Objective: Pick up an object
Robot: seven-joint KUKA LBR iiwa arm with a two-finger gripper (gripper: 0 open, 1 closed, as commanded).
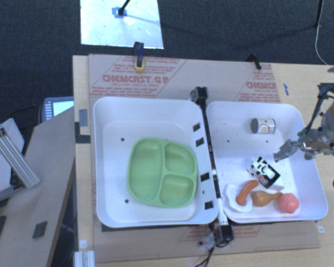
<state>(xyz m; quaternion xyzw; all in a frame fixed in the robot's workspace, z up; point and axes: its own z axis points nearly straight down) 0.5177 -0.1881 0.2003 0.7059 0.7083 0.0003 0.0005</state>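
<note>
Sitting in the left bin [108,149] is a green divided plate [162,172]. Right bin [300,121]: a small can [263,126], a black-and-white block [264,172], then sausage [246,191], drumstick [265,197] and pink ball [288,203] — clustered tight. The end effector [286,149] hangs at the right rim — grip state, can't tell.

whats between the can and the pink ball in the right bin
In the camera view, the black-and-white patterned item lies on the line from the can down to the pink ball; around it is bare white bin floor.
</note>
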